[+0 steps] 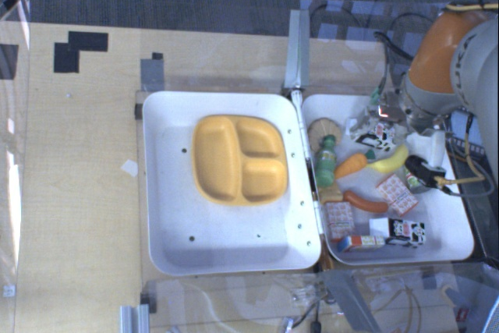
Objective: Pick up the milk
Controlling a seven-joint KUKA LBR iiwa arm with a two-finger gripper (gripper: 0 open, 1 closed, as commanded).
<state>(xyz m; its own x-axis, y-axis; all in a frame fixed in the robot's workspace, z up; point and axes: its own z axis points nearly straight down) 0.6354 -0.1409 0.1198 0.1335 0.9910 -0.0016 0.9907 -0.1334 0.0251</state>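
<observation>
Two cow-spotted white cartons lie in the right bin point(460, 242). One milk carton point(380, 139) is at the back of the bin, right under my gripper point(375, 123). The other milk carton point(399, 230) lies on its side near the bin's front wall. My gripper hangs low over the back carton, and the arm with its orange band point(437, 51) comes in from the upper right. The gripper's body hides where it meets the carton.
Around the back carton lie a banana point(390, 161), a carrot point(351, 164), a green bottle point(325, 157), a sausage point(365, 203) and a red-patterned packet point(398, 195). A yellow divided plate point(238, 160) sits in the left bin point(168, 238).
</observation>
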